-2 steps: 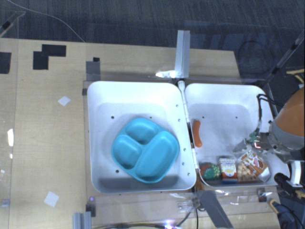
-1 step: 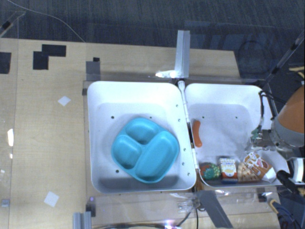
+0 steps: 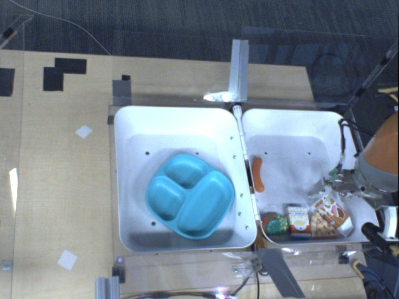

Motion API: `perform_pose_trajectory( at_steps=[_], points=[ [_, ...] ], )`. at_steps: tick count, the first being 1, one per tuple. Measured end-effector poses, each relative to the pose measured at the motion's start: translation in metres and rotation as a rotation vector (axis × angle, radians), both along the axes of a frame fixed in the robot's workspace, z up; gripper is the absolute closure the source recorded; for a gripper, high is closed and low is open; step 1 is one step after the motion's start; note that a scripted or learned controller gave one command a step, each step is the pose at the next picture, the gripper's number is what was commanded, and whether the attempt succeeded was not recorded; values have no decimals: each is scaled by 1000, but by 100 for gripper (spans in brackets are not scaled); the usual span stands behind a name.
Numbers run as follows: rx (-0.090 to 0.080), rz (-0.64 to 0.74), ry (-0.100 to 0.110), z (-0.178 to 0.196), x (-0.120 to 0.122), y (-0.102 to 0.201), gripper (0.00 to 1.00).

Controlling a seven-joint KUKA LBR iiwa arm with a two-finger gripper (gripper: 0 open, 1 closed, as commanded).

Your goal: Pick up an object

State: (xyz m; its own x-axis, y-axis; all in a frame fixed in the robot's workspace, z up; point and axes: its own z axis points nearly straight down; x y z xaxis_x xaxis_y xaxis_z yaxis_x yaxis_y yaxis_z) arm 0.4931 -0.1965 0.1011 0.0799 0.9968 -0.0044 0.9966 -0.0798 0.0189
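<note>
while the end effector grip seems unreadable, a glossy crinkled snack bag lies beneath it.

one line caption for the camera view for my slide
Grey arm over right white bin of small items; blue divided plastic tray in left bin.

Pale wooden bench with black markers, dark grey carpet floor, thin cable
</note>
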Motion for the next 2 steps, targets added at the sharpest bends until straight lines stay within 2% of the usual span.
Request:
perform_pose_trajectory(
  at_steps=[1,2],
  points=[
    [3,3,10,-12,10,2,0],
    [-2,9,0,0,14,2,100]
  ],
)
